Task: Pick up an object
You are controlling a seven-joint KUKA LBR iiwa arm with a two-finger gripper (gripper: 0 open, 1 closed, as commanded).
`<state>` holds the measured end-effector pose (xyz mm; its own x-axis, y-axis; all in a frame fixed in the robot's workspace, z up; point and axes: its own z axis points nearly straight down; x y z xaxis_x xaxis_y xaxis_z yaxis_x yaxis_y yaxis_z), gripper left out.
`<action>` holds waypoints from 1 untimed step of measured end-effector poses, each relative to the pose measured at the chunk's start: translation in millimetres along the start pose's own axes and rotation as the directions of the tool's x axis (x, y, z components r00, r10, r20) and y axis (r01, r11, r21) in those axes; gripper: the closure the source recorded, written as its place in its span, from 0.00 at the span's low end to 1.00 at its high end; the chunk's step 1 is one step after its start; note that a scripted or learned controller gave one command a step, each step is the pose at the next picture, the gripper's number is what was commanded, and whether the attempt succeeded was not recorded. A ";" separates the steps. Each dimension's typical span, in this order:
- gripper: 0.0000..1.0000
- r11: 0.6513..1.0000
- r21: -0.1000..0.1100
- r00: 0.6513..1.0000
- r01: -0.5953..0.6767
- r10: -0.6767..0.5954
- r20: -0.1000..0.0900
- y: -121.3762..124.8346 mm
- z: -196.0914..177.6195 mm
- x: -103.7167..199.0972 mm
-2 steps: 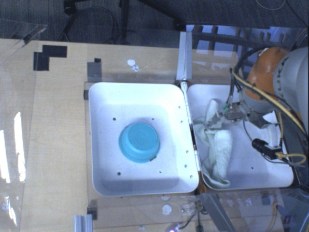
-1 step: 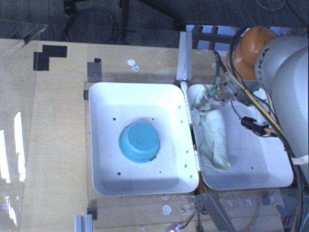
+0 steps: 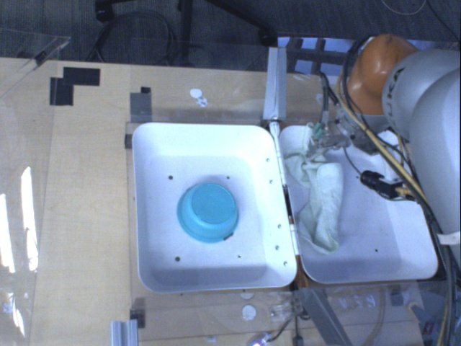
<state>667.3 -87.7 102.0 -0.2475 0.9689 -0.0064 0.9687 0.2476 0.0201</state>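
Two shallow white bins sit side by side on the surface. One blue bowl (image 3: 208,212) lies upside down near the middle of the left bin (image 3: 155,265). One pale, crumpled cloth (image 3: 321,202) lies along the left side of the right bin (image 3: 389,251), running from its far corner toward the near wall. One grey arm (image 3: 425,99) reaches in from the right, and its hand (image 3: 321,137) sits at the far end of the cloth; I cannot tell whether it grips anything.

Blue bowl (image 3: 208,212) – smooth plastic; white cloth (image 3: 322,206) – soft, crumpled.
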 end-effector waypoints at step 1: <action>1.00 1.000 0.016 1.000 -0.020 0.021 -0.004 14.9 -114.3 37.1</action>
<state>670.2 -47.9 216.3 -0.2277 0.9737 -0.0017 0.9737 0.2277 0.0047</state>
